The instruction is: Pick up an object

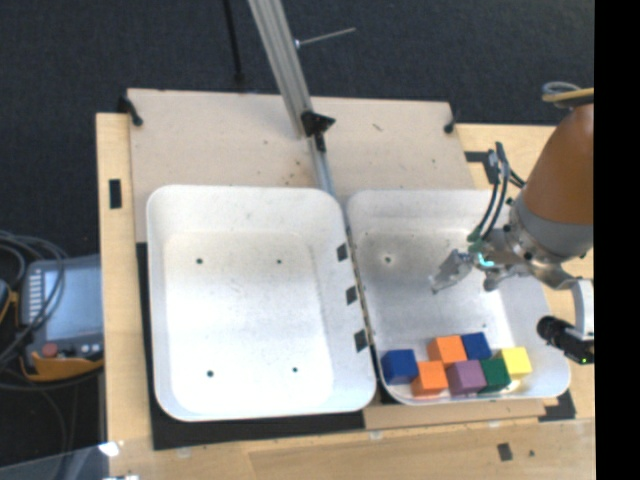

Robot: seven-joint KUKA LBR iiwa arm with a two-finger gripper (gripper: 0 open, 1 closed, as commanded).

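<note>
A cluster of small blocks sits packed against the near wall of the right bin point(400, 218): a blue block point(399, 365), two orange blocks point(449, 348), a purple one point(466, 376), a dark blue one point(476, 344), a green one point(495, 372) and a yellow one point(516, 360). The row's long axis runs left to right along that wall. The gripper point(466, 266) hangs above bare bin floor, apart from the blocks, nothing between its fingers; whether they are spread is unclear. The left bin point(160, 218) lies alongside. A slanted metal rail point(280, 53) rises behind.

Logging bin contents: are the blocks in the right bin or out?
In: the blocks sit clustered inside the right bin, at its near edge.
</note>
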